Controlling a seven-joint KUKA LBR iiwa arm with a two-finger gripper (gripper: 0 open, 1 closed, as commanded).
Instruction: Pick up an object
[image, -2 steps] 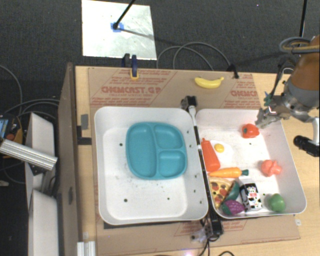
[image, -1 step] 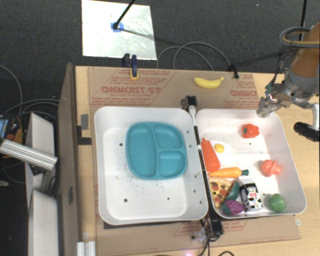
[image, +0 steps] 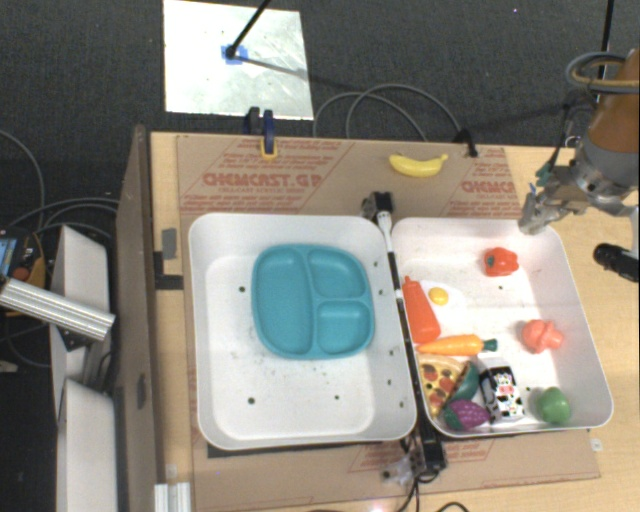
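While unclear if open or closed, pincer (image: 537, 222) above right bin's far corner, red pepper (image: 501, 261) just below-left.

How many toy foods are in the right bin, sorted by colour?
Orange or red: 4, the pepper, the bottle, the carrot, the pizza slice
Pink: 1
Green: 1
Purple: 1
White with yellow: 1, the egg
Total: 8
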